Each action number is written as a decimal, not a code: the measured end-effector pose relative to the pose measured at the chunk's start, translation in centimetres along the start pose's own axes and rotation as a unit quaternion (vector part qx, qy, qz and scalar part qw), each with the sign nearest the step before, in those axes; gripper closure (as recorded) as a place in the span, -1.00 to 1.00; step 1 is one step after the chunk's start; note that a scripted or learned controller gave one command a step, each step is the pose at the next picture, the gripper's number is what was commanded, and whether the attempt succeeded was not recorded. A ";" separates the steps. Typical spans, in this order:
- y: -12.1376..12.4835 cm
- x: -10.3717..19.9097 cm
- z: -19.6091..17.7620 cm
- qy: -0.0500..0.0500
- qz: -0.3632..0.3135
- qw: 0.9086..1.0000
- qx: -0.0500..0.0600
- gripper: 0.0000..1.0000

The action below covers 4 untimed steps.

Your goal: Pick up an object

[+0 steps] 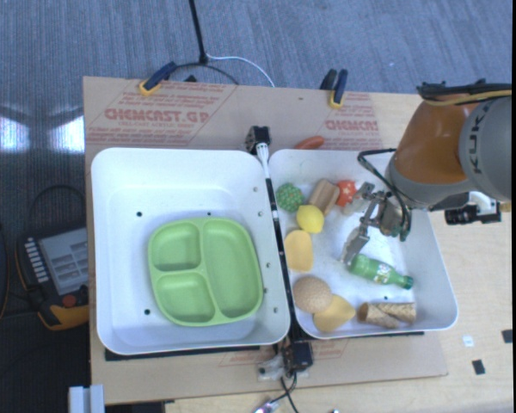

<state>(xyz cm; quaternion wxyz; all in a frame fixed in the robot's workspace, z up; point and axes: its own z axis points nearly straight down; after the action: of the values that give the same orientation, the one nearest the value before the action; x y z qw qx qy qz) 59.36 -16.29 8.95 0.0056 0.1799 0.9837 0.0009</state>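
Note:
My gripper [368, 237] hangs over the right bin [434, 265], fingers spread open with nothing between them. A green bottle [380, 272] lies just below its tips. To the left sit a yellow lemon [310, 218], a green broccoli-like piece [289, 197], a tan block [323, 194] and a small red piece [346, 190]. Lower in the bin are a yellow slice [298, 250], a brown bun [312, 293], a yellow chip [334, 314] and a waffle cone [385, 314].
The left bin [120, 188] holds a green divided plate [206, 270]. A black clamp [259, 138] sits at the bins' shared top edge. Yellow clips [157, 77] hold the cardboard base. An orange item [310, 143] lies behind the right bin.

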 end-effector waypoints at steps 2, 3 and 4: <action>5.5 -5.0 0.0 0.008 -0.036 0.999 0.004 -1.00; 1.2 -7.0 0.1 0.008 -0.124 0.992 -0.002 -1.00; 1.3 -6.7 0.1 0.005 -0.124 0.992 0.001 -1.00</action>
<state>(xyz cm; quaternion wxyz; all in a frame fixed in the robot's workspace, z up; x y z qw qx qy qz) 66.13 -17.43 8.96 0.0006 0.0567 0.9984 0.0004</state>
